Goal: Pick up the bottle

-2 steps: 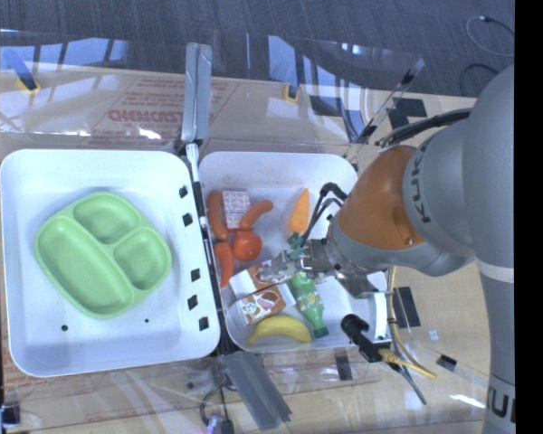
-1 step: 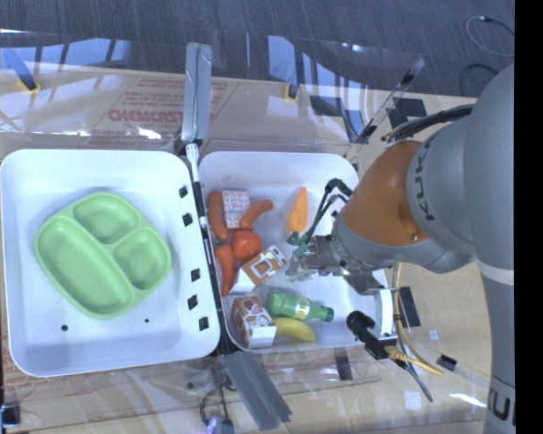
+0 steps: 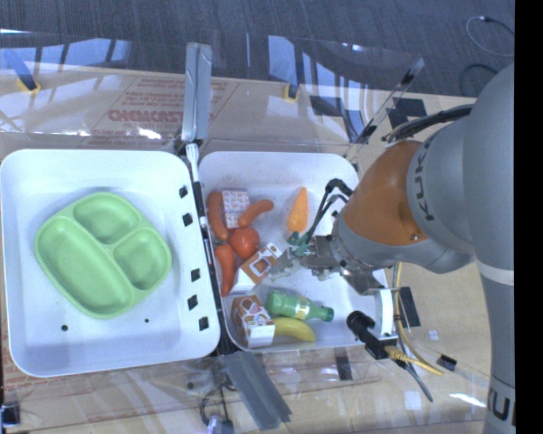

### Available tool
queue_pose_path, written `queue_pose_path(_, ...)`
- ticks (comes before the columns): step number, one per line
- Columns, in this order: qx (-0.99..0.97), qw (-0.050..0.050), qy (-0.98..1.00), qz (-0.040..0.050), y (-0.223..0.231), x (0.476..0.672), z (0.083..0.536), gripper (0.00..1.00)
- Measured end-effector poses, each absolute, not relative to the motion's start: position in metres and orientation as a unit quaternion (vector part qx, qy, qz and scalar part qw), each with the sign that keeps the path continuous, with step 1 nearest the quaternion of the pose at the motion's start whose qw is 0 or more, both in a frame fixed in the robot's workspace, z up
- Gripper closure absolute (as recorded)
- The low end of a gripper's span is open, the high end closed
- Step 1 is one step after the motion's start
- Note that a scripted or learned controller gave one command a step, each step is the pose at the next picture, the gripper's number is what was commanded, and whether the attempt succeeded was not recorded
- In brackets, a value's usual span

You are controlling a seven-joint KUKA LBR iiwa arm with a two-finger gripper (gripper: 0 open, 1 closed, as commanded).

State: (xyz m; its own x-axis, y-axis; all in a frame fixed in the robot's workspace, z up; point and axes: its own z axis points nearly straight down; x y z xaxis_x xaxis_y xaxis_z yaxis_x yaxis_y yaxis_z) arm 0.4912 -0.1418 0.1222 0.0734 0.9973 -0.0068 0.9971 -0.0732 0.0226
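A green plastic bottle (image 3: 300, 307) is seen lying in the right white bin (image 3: 273, 160). The two-finger gripper (image 3: 300, 251) is poised at its twelve o'clock. A yellow banana (image 3: 294, 330) lies just beside the bottle at six o'clock.

Gripper (image 3: 300, 259) fingers indistinct under the wrist, right bin's (image 3: 253, 163) far-right floor hidden by the arm, small carton (image 3: 262, 262) print unreadable

Grey arm (image 3: 475, 188), orange wrist band (image 3: 389, 197)

The green bottle (image 3: 300, 307) lies on its side, just above the banana (image 3: 290, 330).
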Motion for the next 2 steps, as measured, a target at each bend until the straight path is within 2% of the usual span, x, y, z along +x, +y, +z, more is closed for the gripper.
queue_pose_path(1, 0.529, -0.001, 0.848, -0.0001, -0.1373, 0.4768, 0.0913, 0.0)
queue_pose_path(2, 0.527, -0.001, 0.85, 0.0, -0.1375, 0.4774, 0.101, 1.0)
